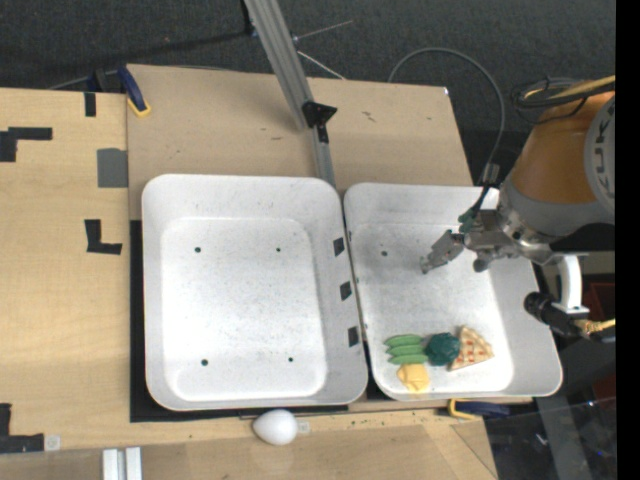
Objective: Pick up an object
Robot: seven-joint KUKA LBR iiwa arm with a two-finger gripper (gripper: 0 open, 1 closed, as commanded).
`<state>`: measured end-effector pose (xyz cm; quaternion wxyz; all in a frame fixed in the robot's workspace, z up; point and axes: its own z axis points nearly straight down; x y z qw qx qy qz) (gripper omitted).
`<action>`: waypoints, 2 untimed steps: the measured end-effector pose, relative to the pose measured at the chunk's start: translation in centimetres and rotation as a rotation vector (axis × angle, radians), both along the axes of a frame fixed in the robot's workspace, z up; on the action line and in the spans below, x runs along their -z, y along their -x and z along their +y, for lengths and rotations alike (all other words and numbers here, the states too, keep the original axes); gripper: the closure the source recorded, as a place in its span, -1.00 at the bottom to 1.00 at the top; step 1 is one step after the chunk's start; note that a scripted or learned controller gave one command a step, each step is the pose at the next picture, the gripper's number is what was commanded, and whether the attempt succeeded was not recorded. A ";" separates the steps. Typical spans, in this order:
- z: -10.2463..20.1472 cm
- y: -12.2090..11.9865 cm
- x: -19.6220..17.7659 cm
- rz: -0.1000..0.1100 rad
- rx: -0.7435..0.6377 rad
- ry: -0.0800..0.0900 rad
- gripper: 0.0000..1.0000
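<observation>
Gripper: grey two-finger gripper (pixel 436 260) above right white bin (pixel 400 213), finger state unclear.
Objects: green, yellow, pizza-slice toys (pixel 438 350) clustered at near edge.

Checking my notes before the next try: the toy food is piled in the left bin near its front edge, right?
Not quite. The camera view shows the toy food piled near the front edge of the right bin, not the left bin. The tool hangs above that same bin.
</observation>
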<state>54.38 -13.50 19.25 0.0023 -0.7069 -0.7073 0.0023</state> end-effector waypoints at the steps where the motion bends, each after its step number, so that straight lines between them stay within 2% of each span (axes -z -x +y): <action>1: 0.8 0.4 6.2 0.001 0.000 -0.001 -1.00; 2: 0.8 0.4 10.5 -0.006 -0.001 0.001 -1.00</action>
